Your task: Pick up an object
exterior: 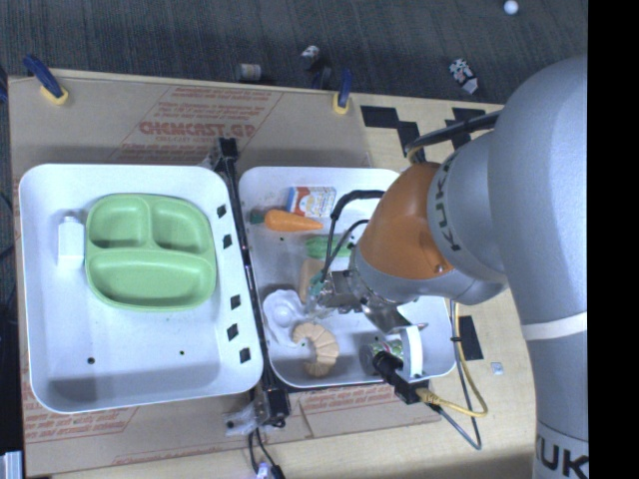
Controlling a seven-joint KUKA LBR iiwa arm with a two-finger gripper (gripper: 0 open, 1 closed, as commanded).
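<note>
**Camera view: claw low in the right bin, over the clutter**

The camera view looks down on the arm point(479, 218) reaching in from the right, its orange band point(404, 228) above the wrist and the claw point(324, 292) sunk into the right bin point(262, 183). Whether the claw is open, closed or gripping anything, I cannot tell; the wrist body covers it from above.

The nearest candidates sit just below and to the left of the claw: a white object point(282, 312) and, beneath it toward the near wall, a tan croissant-shaped toy point(321, 349). A carrot point(292, 223) lies well above the claw, with a small printed carton point(312, 201) beyond it at the far wall. A pale green item point(321, 249) shows just above the claw, partly hidden by the wrist.

To do this step well, I judge the claw should settle on one item rather than straddle two, since the white object and the croissant lie close together and a grip across both would likely slip. The croissant's curved back looks easiest to pinch across its narrow width. A straight vertical lift should follow, watching that nothing drags along the bin wall.

The left bin point(40, 367), far to the claw's left, holds a green divided tray point(150, 252) and plays no part here.
</note>
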